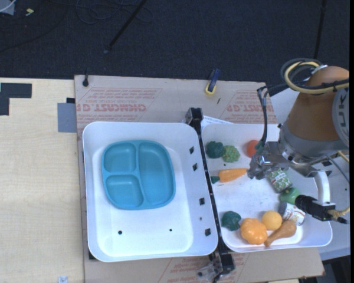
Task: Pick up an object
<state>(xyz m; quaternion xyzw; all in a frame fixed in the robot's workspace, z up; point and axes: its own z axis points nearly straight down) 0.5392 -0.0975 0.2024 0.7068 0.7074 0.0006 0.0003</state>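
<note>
The right bin (248, 208) holds toy food: an orange carrot (232, 174), two green broccoli pieces (222, 151), a red piece (251, 148), a dark green piece (230, 220), two orange fruits (261, 227) and a tan piece (281, 233). My gripper (257, 168) hangs low over the bin's middle, just right of the carrot's tip. The wrist body hides most of its fingers. I see nothing held between them.
The left bin (143, 232) holds a blue sectioned plate (137, 174). A green patterned object (280, 180) lies beside the gripper on its right. A black clamp (194, 117) sits where the bins meet at the back. The arm's orange band (316, 108) looms over the right bin's far side.
</note>
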